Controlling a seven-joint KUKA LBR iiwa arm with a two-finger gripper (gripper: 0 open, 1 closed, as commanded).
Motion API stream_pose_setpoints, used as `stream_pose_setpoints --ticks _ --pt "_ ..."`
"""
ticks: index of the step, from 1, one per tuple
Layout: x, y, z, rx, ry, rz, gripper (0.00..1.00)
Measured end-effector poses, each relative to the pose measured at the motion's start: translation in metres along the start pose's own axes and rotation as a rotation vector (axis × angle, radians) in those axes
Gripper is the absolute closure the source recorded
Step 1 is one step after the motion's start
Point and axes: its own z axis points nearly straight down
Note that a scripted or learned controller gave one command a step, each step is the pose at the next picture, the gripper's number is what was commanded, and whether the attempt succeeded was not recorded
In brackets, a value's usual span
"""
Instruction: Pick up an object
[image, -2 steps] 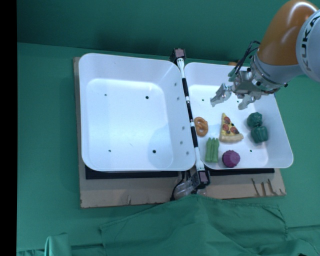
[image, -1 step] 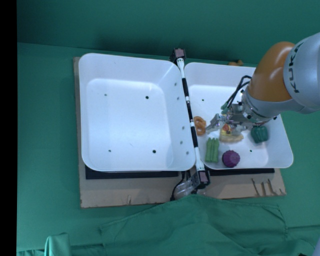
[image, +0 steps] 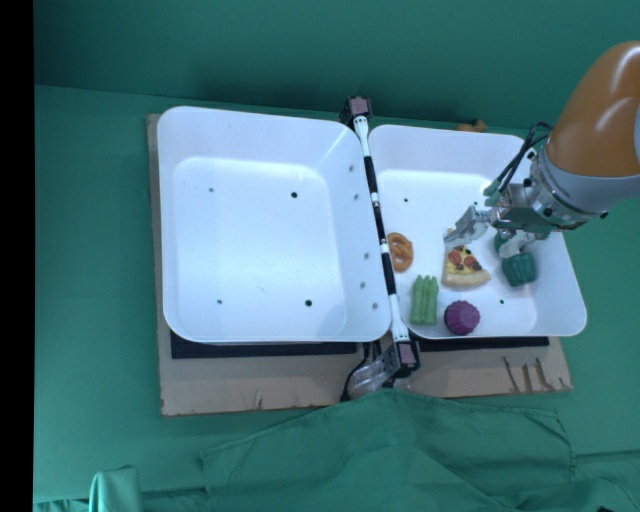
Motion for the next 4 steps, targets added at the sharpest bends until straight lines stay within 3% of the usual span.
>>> stream_pose_setpoints --ticks 1,2,3,4 --pt "-0.069 0.015 0.025 0.009 -0.004 0.007 0.0" --pt "-0.046 0.034 0.118 0.007 0.0 0.0 0.0" --pt "-0.049 0.036 0.098 -0.008 -0.004 0.004 1.0" --pt "-0.055 0.037 0.034 0.003 -0.002 0.017 1.0"
